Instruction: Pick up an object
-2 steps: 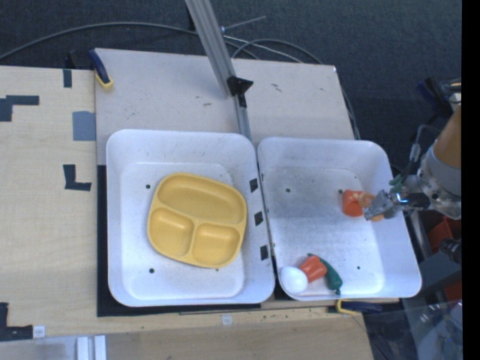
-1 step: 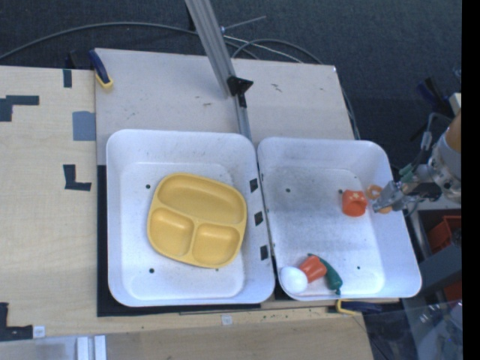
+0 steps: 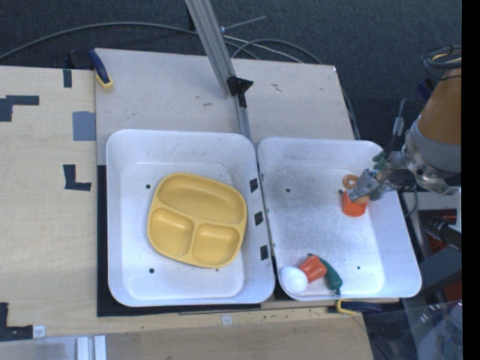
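White egg [image 3: 293, 280] and orange-green toy [image 3: 321, 271] lie well below-left of claw [image 3: 362, 194], right bin [image 3: 390, 265]. I note small orange cup [image 3: 353, 203] touching claw tips; grasp and opening, cannot tell. Yellow tray [image 3: 197, 219] far left.

This is a robotics lab bench, not a home or kitchen. Two shallow white bins [image 3: 187, 145] sit side by side on a plain scuffed board. A bare aluminium rail [image 3: 212, 36] slants up behind the bins, clamped at their back edge. Loose cables [image 3: 150, 27] trail over dark carpet beyond the board. Left of the bins, tape patches [image 3: 84, 125] mark a pale wooden tabletop [image 3: 37, 223].
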Available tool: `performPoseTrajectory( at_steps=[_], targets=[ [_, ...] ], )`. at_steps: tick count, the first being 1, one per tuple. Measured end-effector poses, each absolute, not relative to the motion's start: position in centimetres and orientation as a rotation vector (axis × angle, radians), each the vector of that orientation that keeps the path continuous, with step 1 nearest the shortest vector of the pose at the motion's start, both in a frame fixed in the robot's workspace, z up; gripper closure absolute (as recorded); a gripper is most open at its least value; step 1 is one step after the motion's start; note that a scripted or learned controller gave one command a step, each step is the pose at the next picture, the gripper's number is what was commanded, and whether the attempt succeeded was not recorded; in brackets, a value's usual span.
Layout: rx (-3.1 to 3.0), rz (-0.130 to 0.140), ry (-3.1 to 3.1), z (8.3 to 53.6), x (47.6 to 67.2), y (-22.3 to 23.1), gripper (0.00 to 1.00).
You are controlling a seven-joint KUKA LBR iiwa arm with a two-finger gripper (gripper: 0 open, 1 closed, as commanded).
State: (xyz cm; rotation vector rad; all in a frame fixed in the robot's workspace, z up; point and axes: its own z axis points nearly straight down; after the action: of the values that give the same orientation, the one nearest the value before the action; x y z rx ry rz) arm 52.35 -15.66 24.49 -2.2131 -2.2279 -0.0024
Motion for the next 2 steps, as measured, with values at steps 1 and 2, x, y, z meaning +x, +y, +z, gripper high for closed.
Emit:
performPoseTrajectory(
  at_steps=[1,2],
  targets=[
    [-2.211,-0.002,-2.229,24.3,55.1,-10.1,1.0],
    [-2.211,0.0,-2.228,23.6,56.7,-4.0,1.0]
  ],
)
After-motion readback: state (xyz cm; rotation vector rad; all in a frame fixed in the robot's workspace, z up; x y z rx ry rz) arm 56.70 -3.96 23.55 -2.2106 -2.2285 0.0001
